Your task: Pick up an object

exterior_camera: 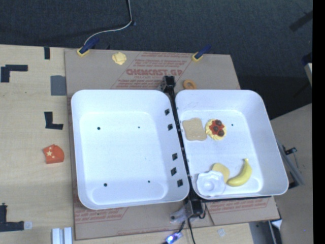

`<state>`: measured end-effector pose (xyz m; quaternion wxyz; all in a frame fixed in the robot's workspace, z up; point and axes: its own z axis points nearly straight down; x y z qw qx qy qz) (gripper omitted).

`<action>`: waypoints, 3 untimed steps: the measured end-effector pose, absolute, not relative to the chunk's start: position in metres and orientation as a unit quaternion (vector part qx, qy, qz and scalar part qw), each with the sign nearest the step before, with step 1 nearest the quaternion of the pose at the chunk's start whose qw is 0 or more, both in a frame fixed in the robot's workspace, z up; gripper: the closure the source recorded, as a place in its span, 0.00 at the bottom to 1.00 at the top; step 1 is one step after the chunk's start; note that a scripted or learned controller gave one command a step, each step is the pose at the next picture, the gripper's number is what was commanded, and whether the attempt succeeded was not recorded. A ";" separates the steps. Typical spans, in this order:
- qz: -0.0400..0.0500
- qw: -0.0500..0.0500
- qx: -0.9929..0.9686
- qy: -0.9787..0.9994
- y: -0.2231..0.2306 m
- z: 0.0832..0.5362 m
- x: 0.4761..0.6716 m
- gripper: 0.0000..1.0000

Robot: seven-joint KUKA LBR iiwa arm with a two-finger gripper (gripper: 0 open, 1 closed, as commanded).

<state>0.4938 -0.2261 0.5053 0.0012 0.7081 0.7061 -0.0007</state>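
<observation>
Pincer state: could not be told. Right bin [256, 136] held five things. A tan square slab [193, 129] lay near the bin's far-left part, close to the divide between the bins, and just beside it on the right sat a round yellow piece with red topping [216, 129]; whether the two touched was unclear. At the near edge of the same bin lay a banana [240, 173], curved, its tip pointing away from the camera. Left of the banana was a pale yellow lump [220, 169], and touching that, nearer the corner, a white round object [210, 183], hard to separate from the white floor. Left bin [122, 151] showed bare white floor with four small dark dots. Both bins rested on a cardboard sheet [147, 70] with red print. On the cardboard beyond the bins: a small yellow object [119, 58] and an orange ring [189, 85]. Well apart to the left, on the wooden bench [25, 131], lay a red-orange object [53, 154].
</observation>
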 end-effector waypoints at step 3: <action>-0.001 0.001 0.708 0.706 -0.172 0.495 0.561 1.00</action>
